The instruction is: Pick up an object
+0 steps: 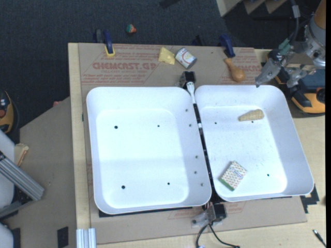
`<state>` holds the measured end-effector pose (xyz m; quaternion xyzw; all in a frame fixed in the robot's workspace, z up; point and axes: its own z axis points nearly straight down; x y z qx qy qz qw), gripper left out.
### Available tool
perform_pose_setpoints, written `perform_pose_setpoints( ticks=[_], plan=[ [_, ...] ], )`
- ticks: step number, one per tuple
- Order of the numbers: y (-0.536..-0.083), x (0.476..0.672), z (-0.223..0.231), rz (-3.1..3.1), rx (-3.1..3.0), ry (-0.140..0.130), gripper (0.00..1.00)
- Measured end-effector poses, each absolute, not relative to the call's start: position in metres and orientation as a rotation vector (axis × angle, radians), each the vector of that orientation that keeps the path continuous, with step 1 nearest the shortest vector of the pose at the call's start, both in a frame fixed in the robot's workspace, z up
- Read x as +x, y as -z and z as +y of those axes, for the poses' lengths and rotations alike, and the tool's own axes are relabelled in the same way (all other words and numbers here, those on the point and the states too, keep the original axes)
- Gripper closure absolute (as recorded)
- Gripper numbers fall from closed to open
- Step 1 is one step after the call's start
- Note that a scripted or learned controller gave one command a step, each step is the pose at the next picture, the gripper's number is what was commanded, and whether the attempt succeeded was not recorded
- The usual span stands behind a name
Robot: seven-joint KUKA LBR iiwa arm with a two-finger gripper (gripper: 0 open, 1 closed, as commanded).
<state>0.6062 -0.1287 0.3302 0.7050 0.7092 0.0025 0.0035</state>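
Overview, camera view: the bench (pixel 155 61) carried two shallow white bins side by side, seen from above at a slant
Left bin (pixel 98 154): white floor with only small dark dots marked on it
Right bin (pixel 289 138): held two loose items, well apart from each other
Item one: a tan cone-shaped piece (pixel 251 115) lay in the far half of the right bin, near its back wall
Cone axis: the long axis ran roughly left to right across the view, the narrow tip toward the right, slightly raised
Item two: a small flat patterned packet (pixel 233 175) lay in the near half of the right bin, turned at an angle, near the wall shared with the left bin
Gripper (pixel 269 72): hung over the far right corner of the right bin, above its back rim, entering from the right
Gripper state: could not be determined; the tip was too small and too dark against the bench
Hold: nothing was seen between the gripper tips
Key relation: the cone lay nearer to the gripper than the packet did, toward the viewer and slightly left of the tip
Judgement, approach: the cone was the likelier target; closing across its short width would suit its axis better than closing along it
Judgement, progress: the pick was not yet made
Outside the bins: a yellow wedge (pixel 166 56), a small box (pixel 185 58) and an orange-brown piece (pixel 235 71) lay on the bench behind them
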Motion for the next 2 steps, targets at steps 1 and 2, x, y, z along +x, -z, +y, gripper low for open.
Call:
perform_pose_setpoints(
  ticks=[1, 2],
  plan=[
    [-0.3874, 0.5913, -0.0407, 2.231, 2.206, -0.013, 0.0],
    [-0.3941, 0.5914, -0.0469, 2.221, 2.215, -0.005, 1.0]
  ],
)
